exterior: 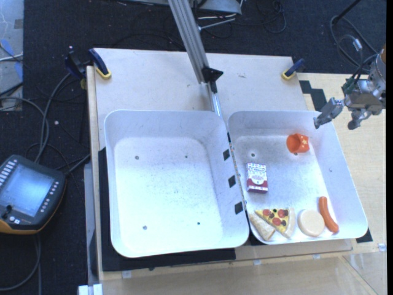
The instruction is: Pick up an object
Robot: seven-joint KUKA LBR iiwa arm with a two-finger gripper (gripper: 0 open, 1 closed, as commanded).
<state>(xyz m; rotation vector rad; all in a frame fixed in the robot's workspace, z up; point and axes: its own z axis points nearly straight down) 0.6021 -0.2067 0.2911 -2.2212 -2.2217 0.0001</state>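
While the gripper (342, 118) hangs spread apart, the orange object (298, 142) lies down-left of it.

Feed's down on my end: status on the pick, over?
Gripper open, above right bin's far right edge, holding nothing. Nearest item: orange toy, untouched. Nothing in the way.

Open gripper (341, 117) above right bin's (344, 165) far corner, orange toy (298, 142) nearby
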